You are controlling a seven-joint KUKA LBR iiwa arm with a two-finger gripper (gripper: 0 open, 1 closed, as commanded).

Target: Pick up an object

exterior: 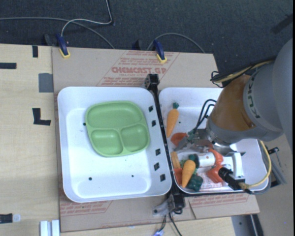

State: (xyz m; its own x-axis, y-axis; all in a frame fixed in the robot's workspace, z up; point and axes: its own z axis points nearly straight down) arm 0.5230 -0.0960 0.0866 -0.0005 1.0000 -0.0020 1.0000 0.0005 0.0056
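Resting on cardboard sheet (pixel 132 68): two white bins (pixel 73 132).

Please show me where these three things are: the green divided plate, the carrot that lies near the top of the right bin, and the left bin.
green divided plate (pixel 118 128), camera view, on its large upper compartment.
carrot (pixel 172 121), camera view, middle of its orange body.
left bin (pixel 108 183), camera view, bare white floor below the plate.

Arm (pixel 255 102) reached in from right, wrist bent down, gripper (pixel 199 154) low; finger state unclear.
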